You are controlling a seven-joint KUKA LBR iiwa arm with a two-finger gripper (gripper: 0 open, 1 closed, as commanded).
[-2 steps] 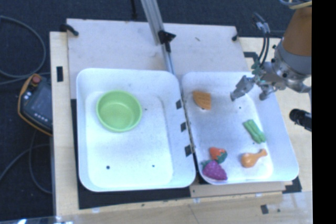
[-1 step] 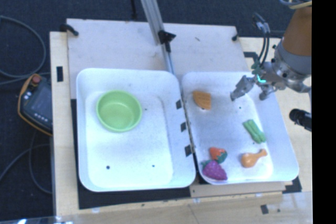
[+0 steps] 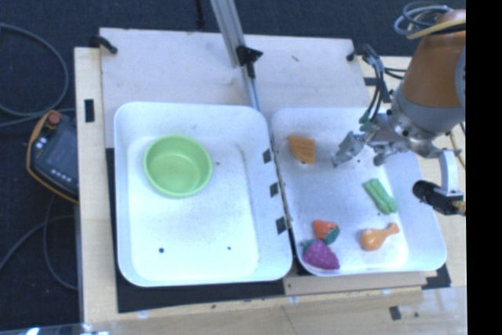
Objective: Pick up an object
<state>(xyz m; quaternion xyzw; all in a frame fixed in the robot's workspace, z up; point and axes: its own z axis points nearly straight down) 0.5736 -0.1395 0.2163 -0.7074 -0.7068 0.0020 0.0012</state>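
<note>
Two white bins sit side by side on the table (image 3: 172, 67), dark floor around it. The left bin (image 3: 196, 247) holds a green bowl (image 3: 178, 165). The right bin (image 3: 345, 125) keeps the small toys together: orange block (image 3: 302, 149), green piece (image 3: 380, 195), purple grapes (image 3: 321, 254). The gripper (image 3: 351, 148) hovers beside the block; I cannot tell its fingers' opening.

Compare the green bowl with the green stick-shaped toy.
The green bowl is round, pale lime and lies in the left bin; the green stick-shaped toy is narrow, darker green and lies slantwise in the right bin. The bowl is far bigger. Both are green.
</note>
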